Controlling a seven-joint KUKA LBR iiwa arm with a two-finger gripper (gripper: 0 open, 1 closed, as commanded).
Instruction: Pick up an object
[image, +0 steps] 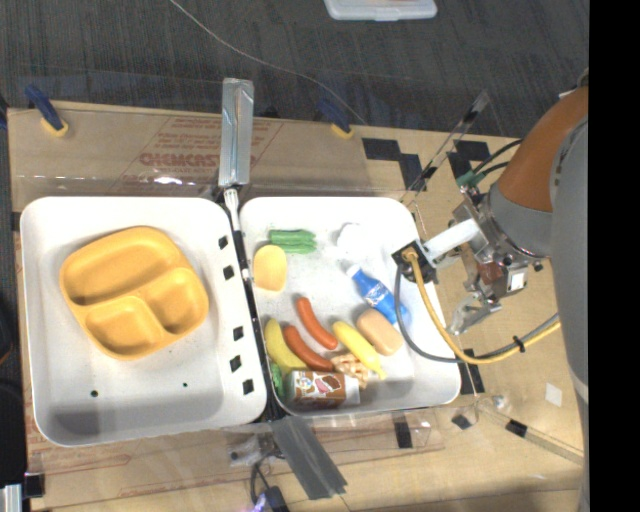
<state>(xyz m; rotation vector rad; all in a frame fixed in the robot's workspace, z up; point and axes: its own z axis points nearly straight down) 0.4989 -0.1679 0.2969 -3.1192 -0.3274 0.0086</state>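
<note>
Brown surface (330, 140) is carrying two shallow white bins side by side. The arm (545, 170), grey with an orange band, is reaching in from the right and hanging just outside the right bin's right wall, yellow and black cables looping below it. Left bin (60, 400) is holding a yellow divided tray (135, 290), lying toward its upper left. Right bin (430, 385) is holding the small items: a blue-labelled bottle (368, 280) lying tilted near the middle right, a brown-labelled can (320, 387) lying on its side against the lower wall, two red sausages (310, 335) lying slantwise in the centre, a yellow banana (280, 345) just left of them, another yellow piece (358, 348) to their right touching a tan bread roll (380, 330), a pale yellow lemon-like piece (270, 267) near the left wall, and a green pepper (291, 239) at the top. The gripper (478, 305) is sitting over the surface beyond the right bin's rim, well apart from every item; the state of the jaws cannot be told.
</note>
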